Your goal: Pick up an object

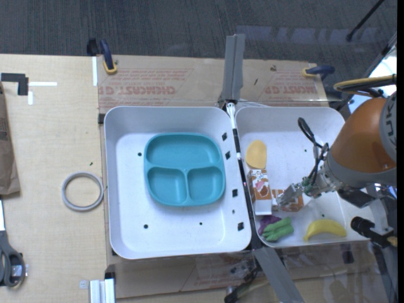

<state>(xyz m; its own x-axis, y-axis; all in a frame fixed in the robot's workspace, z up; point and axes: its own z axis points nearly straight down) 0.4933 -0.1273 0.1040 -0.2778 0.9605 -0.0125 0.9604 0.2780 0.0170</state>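
Your gripper (291,197) is reaching low into the right bin (284,115), and its finger state is not something I can tell. A snack packet (260,187) is lying just to its left, with a green toy (277,228) and a banana (326,230) sitting nearby below.

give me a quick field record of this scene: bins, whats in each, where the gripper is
left bin: holds a teal divided plate
right bin: yellow chip-like piece, brown snack packet, green toy, banana
gripper: low in the right bin, beside the packet, above the green toy
arm: reaches in from the right
bench outside the bins: a grey ring left of the left bin
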